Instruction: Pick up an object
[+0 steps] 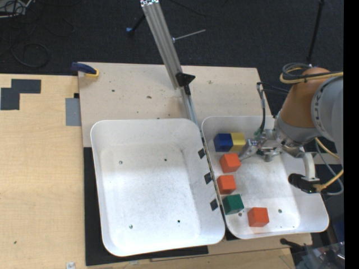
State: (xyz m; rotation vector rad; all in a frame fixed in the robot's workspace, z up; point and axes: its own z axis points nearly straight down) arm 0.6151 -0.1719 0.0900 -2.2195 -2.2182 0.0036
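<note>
The right bin (291,220) holds several blocks. A blue block (222,142) and a yellow block (238,139) sit side by side at its far left. Below them lie an orange block (229,162), a second orange block (226,183) and a green block (233,204) along the left wall. A third orange block (258,216) rests near the front. My gripper (253,145) hangs low over the bin, just right of the yellow block and above the upper orange block. Nothing shows between its fingers.
The left bin (106,136) stands beside the right one, with black clips (207,178) on the shared wall. A slanted aluminium bar (165,43) rises behind the bins. The arm's orange band (300,102) and cables (305,181) hang over the right bin's far right side.
</note>
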